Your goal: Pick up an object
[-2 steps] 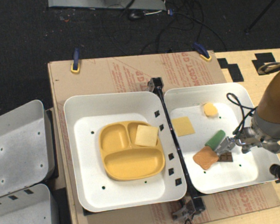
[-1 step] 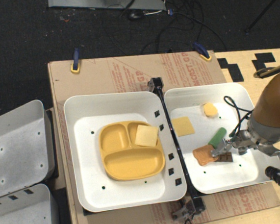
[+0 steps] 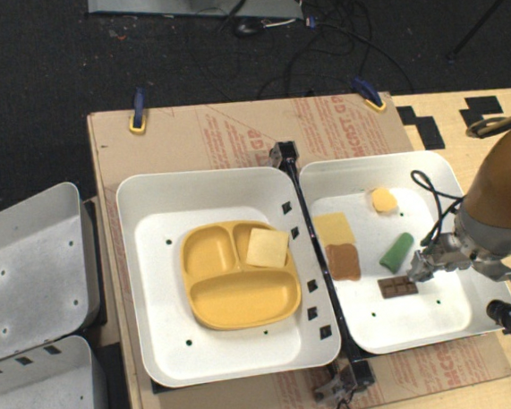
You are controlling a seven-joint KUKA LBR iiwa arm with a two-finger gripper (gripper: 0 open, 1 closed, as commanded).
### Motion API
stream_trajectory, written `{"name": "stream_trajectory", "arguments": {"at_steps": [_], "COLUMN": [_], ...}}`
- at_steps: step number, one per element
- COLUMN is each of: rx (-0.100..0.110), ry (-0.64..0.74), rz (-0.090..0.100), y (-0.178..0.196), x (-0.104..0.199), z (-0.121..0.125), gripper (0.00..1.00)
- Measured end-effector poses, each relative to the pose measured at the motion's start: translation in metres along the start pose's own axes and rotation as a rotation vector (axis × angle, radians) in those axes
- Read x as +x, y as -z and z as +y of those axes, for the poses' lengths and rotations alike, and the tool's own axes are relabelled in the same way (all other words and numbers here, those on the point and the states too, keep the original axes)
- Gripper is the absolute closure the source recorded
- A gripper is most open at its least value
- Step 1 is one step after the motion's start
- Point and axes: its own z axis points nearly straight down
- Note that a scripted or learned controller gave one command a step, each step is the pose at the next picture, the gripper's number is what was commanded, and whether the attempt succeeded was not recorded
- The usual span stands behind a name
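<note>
Cardboard covers the bench under two shallow white bins, with dark floor and loose cables across the top of the frame. Low in the right bin (image 3: 446,316), at the right of the frame, the gripper (image 3: 426,266) sits at the end of the grey arm (image 3: 499,212); whether it is released or clenched I cannot tell, as the wrist hides that part.

Just left of the gripper and slightly lower in the frame lies a small dark brown bar (image 3: 398,288) — touching it or nearly so, though nothing shows the bar being grasped. Its long axis runs left to right across the picture, almost level. My judgement is that this bar is the likeliest target, being nearest.

Just above it, a green block (image 3: 396,251) lies on a slant, its long axis running from lower left to upper right. Further left sit a brown square (image 3: 343,262) and, touching its upper edge, a pale yellow square (image 3: 333,230). A round yellow piece (image 3: 383,200) lies higher in the bin, well apart from the gripper.

Across the divider, the left bin (image 3: 161,343) holds a yellow divided plate (image 3: 237,291) — with a cream slice (image 3: 267,247) tilted in its upper right compartment.
</note>
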Motion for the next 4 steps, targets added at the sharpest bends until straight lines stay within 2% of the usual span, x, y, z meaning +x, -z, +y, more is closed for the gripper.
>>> {"name": "stream_trajectory", "arguments": {"at_steps": [3, 4], "rx": [0.003, 0.007], "ry": [0.005, 0.010], "rz": [-0.002, 0.001], "y": [0.148, 0.145], "x": [0.012, 0.065], "z": [0.016, 0.036], "gripper": [1.00, 1.00]}}
